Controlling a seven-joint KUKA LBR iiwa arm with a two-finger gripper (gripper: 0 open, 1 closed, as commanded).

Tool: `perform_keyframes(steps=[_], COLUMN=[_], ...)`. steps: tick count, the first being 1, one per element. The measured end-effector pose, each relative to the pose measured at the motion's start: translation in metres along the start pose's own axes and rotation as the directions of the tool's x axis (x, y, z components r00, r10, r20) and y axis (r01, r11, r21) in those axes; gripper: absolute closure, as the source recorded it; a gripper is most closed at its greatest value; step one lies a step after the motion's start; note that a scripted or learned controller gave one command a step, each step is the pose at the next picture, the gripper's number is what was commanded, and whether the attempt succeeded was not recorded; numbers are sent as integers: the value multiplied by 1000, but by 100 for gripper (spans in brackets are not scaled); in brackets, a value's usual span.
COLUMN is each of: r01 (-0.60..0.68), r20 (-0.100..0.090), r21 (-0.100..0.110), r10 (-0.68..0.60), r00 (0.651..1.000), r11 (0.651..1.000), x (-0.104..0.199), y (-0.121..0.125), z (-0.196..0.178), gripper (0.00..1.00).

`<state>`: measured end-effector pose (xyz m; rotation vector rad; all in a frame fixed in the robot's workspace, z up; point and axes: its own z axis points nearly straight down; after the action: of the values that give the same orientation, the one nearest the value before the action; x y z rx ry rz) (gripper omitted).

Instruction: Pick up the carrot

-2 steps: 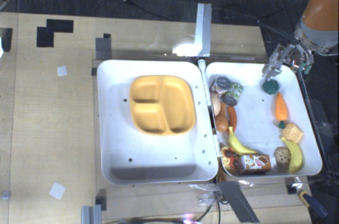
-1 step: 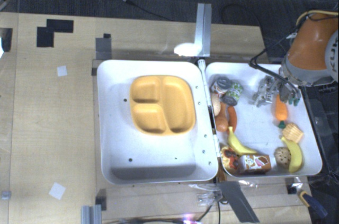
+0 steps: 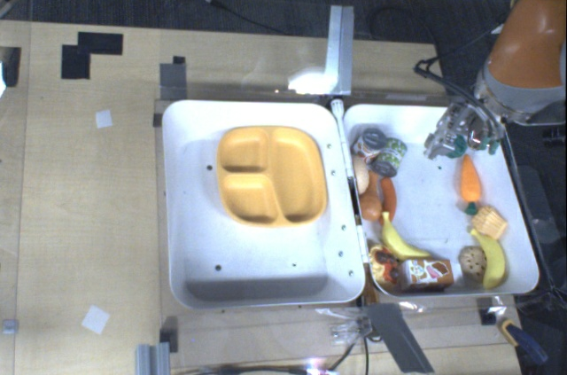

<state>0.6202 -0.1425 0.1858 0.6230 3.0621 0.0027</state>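
The carrot point(image 3: 469, 177) is a short orange piece lying on the floor of the right bin point(image 3: 425, 200), near its right wall, with its length running front to back. A small dark green bit sits at its near end. My gripper point(image 3: 462, 135) hangs over the back right part of that bin, just up and left of the carrot's far end. Nothing shows between it and the carrot, and they look apart. The orange band of the arm point(image 3: 532, 36) rises behind it at the upper right.
The left bin point(image 3: 190, 214) holds a yellow compartment plate point(image 3: 270, 174). Along the right bin's left side lie two small cans point(image 3: 383, 148), a pale egg shape point(image 3: 361, 175) and a red sausage point(image 3: 388, 196). Two bananas point(image 3: 403, 242), a brown bottle point(image 3: 421, 273), a cookie point(image 3: 474, 261) and a cracker point(image 3: 490, 222) crowd its front.
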Motion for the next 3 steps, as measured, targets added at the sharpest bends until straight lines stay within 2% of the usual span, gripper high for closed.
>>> perform_keyframes(steps=[3], r01=[16], r20=[27], r21=[-5], r10=[-16], r00=[1000], r11=[1000], x=[-6], y=[5], z=[-37], gripper=[100])
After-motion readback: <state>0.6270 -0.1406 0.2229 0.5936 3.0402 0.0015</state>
